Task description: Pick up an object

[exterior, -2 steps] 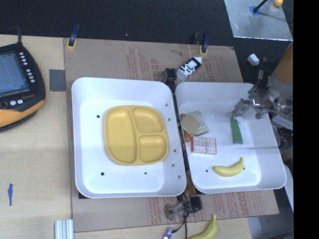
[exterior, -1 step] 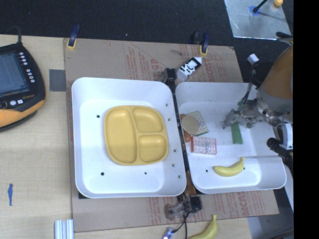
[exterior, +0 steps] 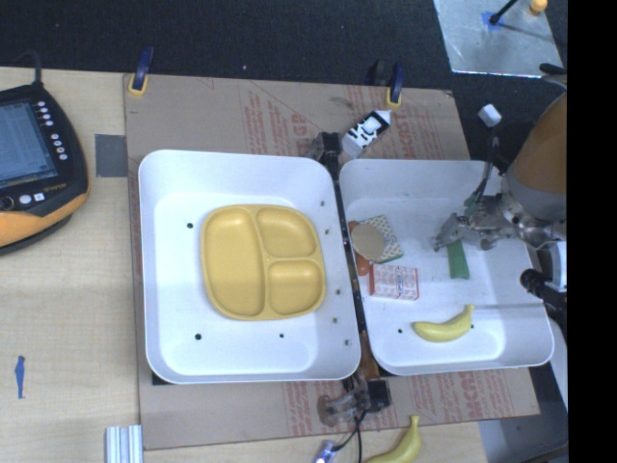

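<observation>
My pincer (exterior: 461,239) hangs low over the right shallow white plastic bin (exterior: 521,350), toward its right side, with my grey metal wrist reaching in from the right edge. Its fingers are spread partway, one tip pointing left and the other down toward a small flat green rectangular block (exterior: 458,261). That block lies just beneath the pincer; I cannot tell whether a fingertip touches it, and nothing sits clamped between the fingers.

Below the green block, near the front wall of the same bin, lies a curved yellow banana (exterior: 443,326). To the left of the pincer rests a flat white card with red print (exterior: 394,282), and just above it a round tan disc overlapping a patterned greenish pad (exterior: 374,239), both close to the bin's left wall.

The left shallow white plastic bin (exterior: 174,350) sits touching the right one and holds a yellow plastic tray with three compartments (exterior: 262,260) in its middle.

Both bins rest on a brown cardboard sheet (exterior: 270,114) on the pale wooden surface (exterior: 67,336). A second yellow banana (exterior: 403,442) lies on the cardboard in front of the right bin. An orange and grey handheld control pendant with a screen (exterior: 34,167) sits at the far left.
</observation>
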`<state>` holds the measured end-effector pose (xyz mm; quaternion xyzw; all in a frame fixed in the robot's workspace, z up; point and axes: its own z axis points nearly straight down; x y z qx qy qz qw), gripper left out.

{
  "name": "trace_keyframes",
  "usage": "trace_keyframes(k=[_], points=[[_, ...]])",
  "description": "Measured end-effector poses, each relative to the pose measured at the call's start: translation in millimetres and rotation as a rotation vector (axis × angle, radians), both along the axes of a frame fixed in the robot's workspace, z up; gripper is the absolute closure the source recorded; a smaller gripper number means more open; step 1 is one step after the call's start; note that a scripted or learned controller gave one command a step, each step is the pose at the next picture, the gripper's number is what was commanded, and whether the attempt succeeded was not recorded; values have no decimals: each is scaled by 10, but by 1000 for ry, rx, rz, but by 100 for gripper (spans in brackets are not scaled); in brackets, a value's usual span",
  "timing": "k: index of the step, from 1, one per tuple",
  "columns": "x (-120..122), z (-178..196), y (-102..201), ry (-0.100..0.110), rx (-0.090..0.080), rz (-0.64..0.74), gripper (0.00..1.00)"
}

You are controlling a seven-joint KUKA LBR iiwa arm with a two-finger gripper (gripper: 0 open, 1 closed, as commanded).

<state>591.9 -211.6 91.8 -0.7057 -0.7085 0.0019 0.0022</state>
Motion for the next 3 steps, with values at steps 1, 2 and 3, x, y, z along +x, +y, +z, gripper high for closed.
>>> trace_keyframes(k=[1,2,3], points=[[32,-1,254,1,0,2,0],[128,75,-4,-4,0,-2,0],[-77,-2,-1,-1,0,0,0]])
